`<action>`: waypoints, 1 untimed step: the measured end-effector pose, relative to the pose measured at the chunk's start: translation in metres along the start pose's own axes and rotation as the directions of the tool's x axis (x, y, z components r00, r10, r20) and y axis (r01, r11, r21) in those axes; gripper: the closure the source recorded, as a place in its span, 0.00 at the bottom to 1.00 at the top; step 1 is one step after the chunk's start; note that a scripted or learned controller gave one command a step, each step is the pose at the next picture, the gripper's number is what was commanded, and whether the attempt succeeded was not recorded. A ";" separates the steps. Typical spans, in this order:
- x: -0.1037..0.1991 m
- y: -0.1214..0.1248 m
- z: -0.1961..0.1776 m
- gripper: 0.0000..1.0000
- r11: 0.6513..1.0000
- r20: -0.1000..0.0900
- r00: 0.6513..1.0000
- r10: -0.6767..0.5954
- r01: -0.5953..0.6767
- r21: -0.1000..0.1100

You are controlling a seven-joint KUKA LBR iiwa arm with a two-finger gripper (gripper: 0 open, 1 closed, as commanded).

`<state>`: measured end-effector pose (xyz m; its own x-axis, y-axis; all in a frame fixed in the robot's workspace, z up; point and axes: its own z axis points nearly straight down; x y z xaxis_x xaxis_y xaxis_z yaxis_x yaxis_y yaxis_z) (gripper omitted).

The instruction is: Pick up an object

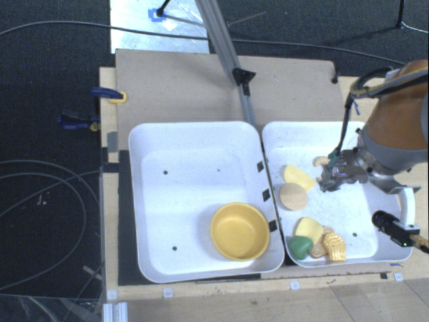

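Observation:
My gripper (330, 181) hangs low over the right bin (348, 136), near its middle. Just left of it lies a pale yellow wedge (299, 177), and a round tan disc (293, 196) sits below that wedge. A small tan piece (322, 160) peeks out at the gripper's upper left, touching or very close to it. At the bin's front lie a yellow-green lump (309, 227), a green piece (299, 247) and a ridged yellow-tan piece (334, 245). I see nothing held by the gripper.
A yellow bowl (240, 231) stands in the left bin (167, 143), at its front right. A grey pole (221, 39) slants from the top of the view down to the wall between the bins. A blue-and-yellow clamp (107, 95) grips the bench's left edge.

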<state>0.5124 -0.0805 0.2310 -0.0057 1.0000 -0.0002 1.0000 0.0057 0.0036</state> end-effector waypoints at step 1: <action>0.055 0.027 -0.009 1.00 1.000 -0.002 1.000 -0.006 0.006 -0.001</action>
<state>0.5392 -0.0258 0.2396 -0.0113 0.9999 0.0019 0.9999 0.0113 0.0043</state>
